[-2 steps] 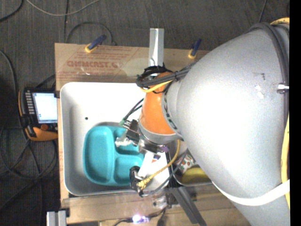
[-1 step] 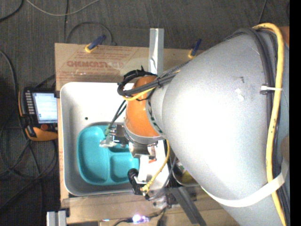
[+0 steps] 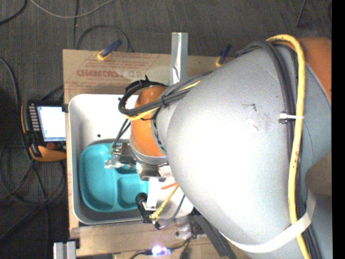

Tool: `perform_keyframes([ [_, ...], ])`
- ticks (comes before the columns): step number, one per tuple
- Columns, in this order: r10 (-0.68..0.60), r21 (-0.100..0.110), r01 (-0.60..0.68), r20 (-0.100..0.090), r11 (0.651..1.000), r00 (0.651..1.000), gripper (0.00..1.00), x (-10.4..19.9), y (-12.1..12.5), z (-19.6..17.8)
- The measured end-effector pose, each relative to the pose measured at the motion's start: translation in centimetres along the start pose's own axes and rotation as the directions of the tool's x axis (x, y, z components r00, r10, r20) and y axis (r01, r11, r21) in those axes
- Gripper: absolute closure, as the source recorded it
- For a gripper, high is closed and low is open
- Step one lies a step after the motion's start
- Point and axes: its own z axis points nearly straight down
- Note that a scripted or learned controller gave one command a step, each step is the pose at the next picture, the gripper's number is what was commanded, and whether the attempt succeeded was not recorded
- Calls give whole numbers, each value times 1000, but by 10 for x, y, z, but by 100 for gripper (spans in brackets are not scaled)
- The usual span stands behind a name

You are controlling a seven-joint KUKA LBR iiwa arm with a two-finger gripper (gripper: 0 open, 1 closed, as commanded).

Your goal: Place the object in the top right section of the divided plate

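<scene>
The camera view looks down on a white bin [image 3: 81, 109] set on a cardboard-brown surface [image 3: 97, 69] with red lettering. Inside the bin lies a teal divided plate [image 3: 97, 179], filling its lower half; a raised ridge splits the plate into sections, and the sections in sight hold nothing that can be made out.

The arm [image 3: 242, 144] comes in from the right, and its big grey body covers most of the picture, hiding the right part of the bin and whatever lies beyond. A yellow cable [image 3: 298, 117] runs along the arm's back. The orange band [image 3: 148, 128] sits above the wrist, with black cables [image 3: 129, 99] looped around it.

The end effector [image 3: 119, 158] hangs over the plate's upper right edge, near the ridge. Whether it is spread or closed cannot be told, and no object can be seen in it; the object itself cannot be picked out anywhere in the bin.

At the left, off the surface, rests an orange-edged pendant [image 3: 46, 125] with a lit screen. Blue clamps [image 3: 108, 49] grip the board's far edge, and an upright metal post [image 3: 179, 55] stands behind the bin. Dark carpet [image 3: 54, 15] with loose cables surrounds it all.
</scene>
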Motion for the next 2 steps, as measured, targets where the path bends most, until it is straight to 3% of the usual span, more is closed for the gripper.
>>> perform_keyframes([
  [1,217,-11,-217,9,976,976,0,6,2,2],
  [2,-229,33,228,13,973,973,0,-4,-8,-6],
])
